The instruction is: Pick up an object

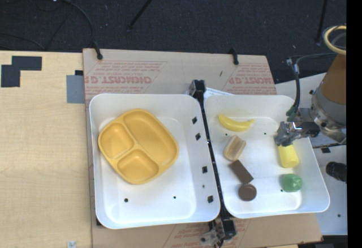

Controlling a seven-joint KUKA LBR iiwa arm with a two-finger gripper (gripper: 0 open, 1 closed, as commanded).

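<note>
Brown round piece (247, 192) sits at my right bin's (317, 205) six o'clock; my gripper (285, 135) hovers at three o'clock just above a yellow block (288, 156), fingers' state I cannot tell

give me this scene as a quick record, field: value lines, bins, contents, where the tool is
left bin: yellow divided plate
right bin: banana, tan block, dark brown bar, brown round piece, yellow block, green object
tool: over the right bin's right side, just above the yellow block
arm: enters from the right edge
holding anything: nothing seen between the fingers
task status: no object picked up yet
</note>
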